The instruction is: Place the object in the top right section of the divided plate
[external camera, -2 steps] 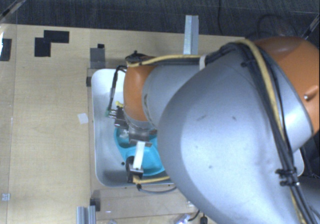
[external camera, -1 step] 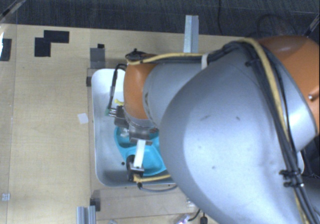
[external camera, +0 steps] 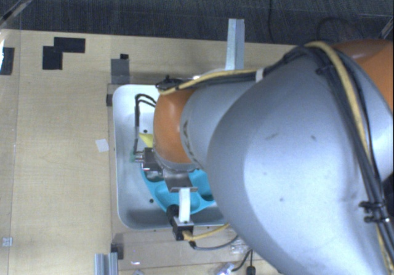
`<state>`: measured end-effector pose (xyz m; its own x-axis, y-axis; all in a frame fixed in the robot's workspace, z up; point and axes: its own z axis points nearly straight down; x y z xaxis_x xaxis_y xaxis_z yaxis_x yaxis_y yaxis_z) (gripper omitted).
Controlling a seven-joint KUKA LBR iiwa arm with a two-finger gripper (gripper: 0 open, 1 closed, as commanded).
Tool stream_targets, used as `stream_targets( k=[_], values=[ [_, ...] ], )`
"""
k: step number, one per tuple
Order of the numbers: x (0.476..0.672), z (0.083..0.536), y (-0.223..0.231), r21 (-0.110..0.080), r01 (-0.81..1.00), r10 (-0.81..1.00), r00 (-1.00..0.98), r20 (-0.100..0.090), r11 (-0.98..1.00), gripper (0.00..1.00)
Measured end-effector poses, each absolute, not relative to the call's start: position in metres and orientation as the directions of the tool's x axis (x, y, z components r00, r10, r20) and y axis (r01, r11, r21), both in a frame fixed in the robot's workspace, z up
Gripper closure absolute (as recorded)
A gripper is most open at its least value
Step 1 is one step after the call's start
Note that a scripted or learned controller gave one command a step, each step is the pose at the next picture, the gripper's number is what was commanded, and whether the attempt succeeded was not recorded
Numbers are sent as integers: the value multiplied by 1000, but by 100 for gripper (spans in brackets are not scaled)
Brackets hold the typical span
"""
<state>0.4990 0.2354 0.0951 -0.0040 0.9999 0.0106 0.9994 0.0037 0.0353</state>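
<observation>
The grey arm with its orange band reaches in from the right and hangs low over the left white bin. Under its wrist lies a turquoise divided plate, mostly covered by the arm. A small yellow-green object peeks out at the wrist's left side, just above the plate. The wrist block hides the fingers, and I cannot make out whether anything sits between them.
The arm's bulk covers the right half of the view, including the second bin. A grey metal post stands behind the bins. Black marker patches lie on the wooden bench at far left. Cables trail along the bin's front edge.
</observation>
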Motion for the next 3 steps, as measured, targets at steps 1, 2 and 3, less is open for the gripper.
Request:
stream_targets(
  k=[1,2,3],
  values=[
    [491,102,228,10,914,914,405,9,-405,100],
    [498,96,236,12,574,574,818,33,-819,100],
    [575,93,237,4,648,648,761,15,-761,100]
  ],
)
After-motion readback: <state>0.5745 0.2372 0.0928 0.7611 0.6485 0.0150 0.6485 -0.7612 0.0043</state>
